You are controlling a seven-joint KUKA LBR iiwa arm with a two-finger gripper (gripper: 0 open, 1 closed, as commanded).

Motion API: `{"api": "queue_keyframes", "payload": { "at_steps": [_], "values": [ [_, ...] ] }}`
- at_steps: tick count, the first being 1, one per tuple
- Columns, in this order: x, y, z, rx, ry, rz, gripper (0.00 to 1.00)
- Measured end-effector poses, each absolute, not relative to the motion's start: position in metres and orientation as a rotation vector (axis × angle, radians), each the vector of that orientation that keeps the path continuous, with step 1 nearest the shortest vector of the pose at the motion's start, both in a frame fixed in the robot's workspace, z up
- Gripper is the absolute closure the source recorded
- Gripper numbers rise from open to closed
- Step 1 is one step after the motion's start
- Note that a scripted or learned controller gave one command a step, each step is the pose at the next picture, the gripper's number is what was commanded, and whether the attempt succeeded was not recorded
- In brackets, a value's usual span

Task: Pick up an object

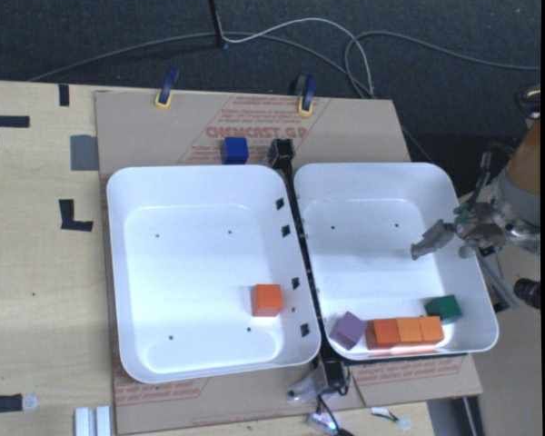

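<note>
My gripper (441, 245) hangs over the right side of the right bin (372, 189), reaching in from the right. Its fingers (428, 242) stand open with nothing between them. Below it, along the bin's front wall, lie a green block (444, 309), a long orange block (404, 332) and a purple block (348, 331). The green block is nearest, a short way in front of the fingers. An orange cube (267, 300) sits alone in the left bin (163, 198), near its front right corner.
A blue cube (235, 149) rests on the cardboard behind the left bin, outside both bins. A black divider clip (281, 152) sits where the bins meet. Cables run across the dark floor at the back.
</note>
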State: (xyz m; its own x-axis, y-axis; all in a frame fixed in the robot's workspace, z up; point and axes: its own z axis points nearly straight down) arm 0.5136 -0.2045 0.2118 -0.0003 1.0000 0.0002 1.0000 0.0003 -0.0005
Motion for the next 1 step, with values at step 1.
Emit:
{"api": "queue_keyframes", "payload": {
  "at_steps": [1],
  "values": [
    [0.5137,-0.2043,0.2219,-2.22,-2.222,0.0,1.0]
  ]
}}
